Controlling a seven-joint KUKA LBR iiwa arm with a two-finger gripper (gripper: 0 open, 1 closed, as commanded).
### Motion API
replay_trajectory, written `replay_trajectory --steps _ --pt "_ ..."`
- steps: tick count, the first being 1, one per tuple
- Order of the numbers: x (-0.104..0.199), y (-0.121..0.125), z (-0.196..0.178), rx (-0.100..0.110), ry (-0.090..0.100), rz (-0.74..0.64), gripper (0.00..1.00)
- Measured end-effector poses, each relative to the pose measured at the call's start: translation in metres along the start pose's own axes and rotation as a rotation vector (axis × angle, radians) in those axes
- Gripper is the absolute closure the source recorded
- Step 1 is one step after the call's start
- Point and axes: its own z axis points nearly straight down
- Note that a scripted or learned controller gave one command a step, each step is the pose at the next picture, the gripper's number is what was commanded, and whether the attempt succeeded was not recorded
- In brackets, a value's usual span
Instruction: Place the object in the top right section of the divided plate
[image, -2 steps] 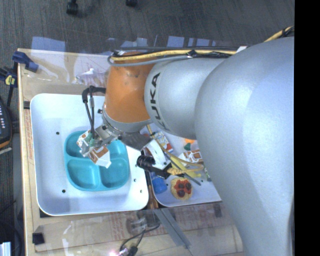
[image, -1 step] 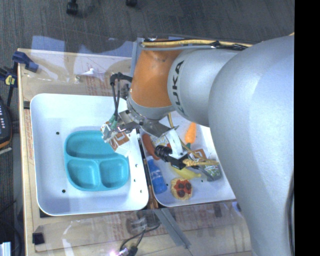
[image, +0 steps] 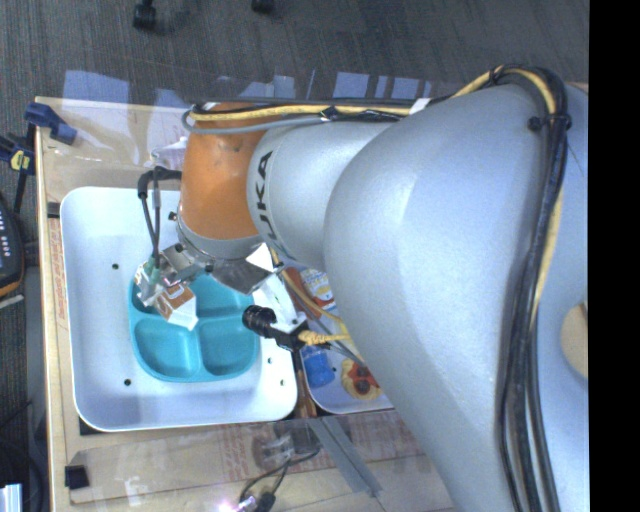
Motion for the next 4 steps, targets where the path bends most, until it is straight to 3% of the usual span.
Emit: replay_trajectory --steps 1,2,3,4 --pt "-0.041 -0.024 -0.039 -0.004 -0.001 -0.027 1.00" --pt "-0.007 -0.020 0.020 -0.008 -0.003 -0.164 1.00" --pt "-0.082 0.000 -0.040 -0.005 -0.002 -0.097 1.00" --pt "-0.012 0.010 -0.010 -0.002 -0.001 -0.269 1.00"
